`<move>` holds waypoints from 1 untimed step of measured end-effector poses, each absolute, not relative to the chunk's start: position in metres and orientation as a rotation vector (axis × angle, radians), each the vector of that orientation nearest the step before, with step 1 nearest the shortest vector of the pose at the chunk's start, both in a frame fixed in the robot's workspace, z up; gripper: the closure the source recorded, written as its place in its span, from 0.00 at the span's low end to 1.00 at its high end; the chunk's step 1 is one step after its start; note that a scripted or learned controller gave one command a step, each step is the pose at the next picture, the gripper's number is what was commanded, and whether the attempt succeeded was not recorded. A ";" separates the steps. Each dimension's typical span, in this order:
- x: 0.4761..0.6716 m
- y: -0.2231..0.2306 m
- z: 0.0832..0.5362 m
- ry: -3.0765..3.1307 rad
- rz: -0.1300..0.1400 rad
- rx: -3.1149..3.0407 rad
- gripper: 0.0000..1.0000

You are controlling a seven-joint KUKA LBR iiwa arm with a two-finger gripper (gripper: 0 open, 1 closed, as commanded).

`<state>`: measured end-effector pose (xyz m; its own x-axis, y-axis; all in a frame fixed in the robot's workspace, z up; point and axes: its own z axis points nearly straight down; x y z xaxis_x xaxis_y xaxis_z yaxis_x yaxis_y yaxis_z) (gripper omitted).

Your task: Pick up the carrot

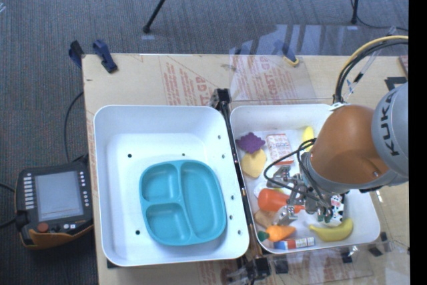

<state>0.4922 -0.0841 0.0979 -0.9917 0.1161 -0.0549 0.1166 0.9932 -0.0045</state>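
Observation:
The carrot (281,232) is small and orange with a green stub at its left end. It lies near the front edge of the right bin (369,215). My gripper (294,205) hangs low inside that bin under the orange wrist band, just behind and slightly right of the carrot. It sits close against a red-orange toy (271,199). Cables and the wrist body hide much of the gripper.
In the right bin lie a banana (332,231), a purple piece (251,142), a pale yellow piece (253,164), a white printed packet (278,145) and a tube (294,244). The left bin (117,133) holds a teal divided plate (181,201). A pendant (53,200) sits at left.

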 end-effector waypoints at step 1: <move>0.489 -0.086 0.096 3.021 -0.003 0.682 0.00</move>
